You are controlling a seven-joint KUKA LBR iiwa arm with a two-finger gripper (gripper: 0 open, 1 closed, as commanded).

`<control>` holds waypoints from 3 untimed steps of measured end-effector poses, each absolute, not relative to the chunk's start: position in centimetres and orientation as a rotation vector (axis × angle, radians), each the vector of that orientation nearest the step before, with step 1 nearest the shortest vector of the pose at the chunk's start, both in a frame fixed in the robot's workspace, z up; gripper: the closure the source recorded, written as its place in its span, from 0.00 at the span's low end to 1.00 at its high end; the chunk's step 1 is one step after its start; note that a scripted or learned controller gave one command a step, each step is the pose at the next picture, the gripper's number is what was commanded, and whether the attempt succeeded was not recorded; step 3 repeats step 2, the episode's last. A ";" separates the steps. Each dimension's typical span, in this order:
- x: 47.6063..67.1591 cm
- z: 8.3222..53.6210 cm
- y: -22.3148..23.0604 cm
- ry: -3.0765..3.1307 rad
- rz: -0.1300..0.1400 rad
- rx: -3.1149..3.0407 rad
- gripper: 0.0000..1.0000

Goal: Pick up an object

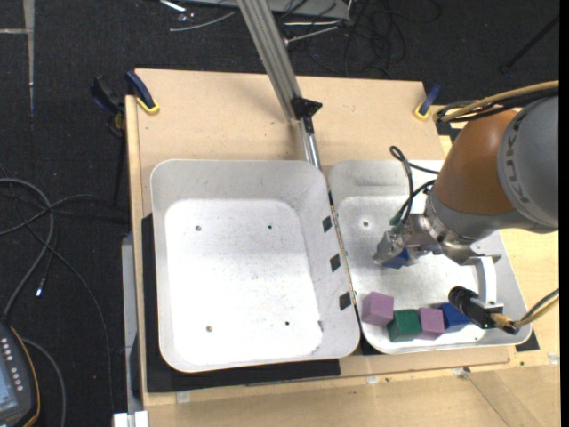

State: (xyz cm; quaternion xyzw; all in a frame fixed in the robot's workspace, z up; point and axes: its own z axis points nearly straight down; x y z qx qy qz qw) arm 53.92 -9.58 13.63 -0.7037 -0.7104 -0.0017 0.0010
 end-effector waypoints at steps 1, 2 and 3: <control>57.0 19.9 -3.8 -2.235 -0.010 -2.214 1.00; 60.0 19.5 1.1 -2.231 -0.004 -2.213 1.00; 60.0 19.5 1.1 -2.231 -0.004 -2.213 1.00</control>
